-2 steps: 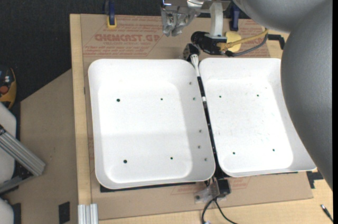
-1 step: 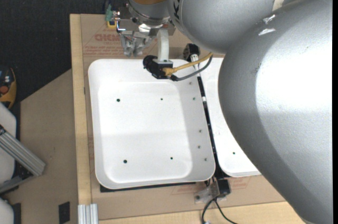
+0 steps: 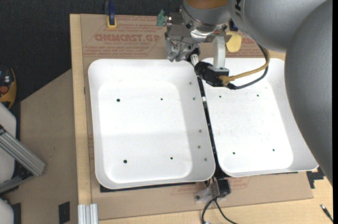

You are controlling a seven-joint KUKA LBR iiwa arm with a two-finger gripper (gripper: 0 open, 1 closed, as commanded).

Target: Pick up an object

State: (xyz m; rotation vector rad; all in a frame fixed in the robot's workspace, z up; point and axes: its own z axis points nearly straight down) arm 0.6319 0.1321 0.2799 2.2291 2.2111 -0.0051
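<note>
The gripper [image 3: 178, 53] hangs at the far edge of the left bin [image 3: 97, 112], close to its far right corner, just over the rim where the brown board [image 3: 132, 38] begins. Whether it is released or clenched I cannot tell, because its metal parts blur together from this slant. Where the object is I cannot tell either. I can read nothing under the gripper, and the small dark dots on the floor of the left bin and of the right bin [image 3: 296, 159] look like marks of the bins themselves.

In my judgement, an object hidden near that corner would be small and light, so it could slide along the smooth white wall. It would be better to take it across its narrowest part, low and centred. A pale yellow piece [image 3: 234, 42] sits on the board beyond the far edge of the right bin; it is probably a clamp.
</note>
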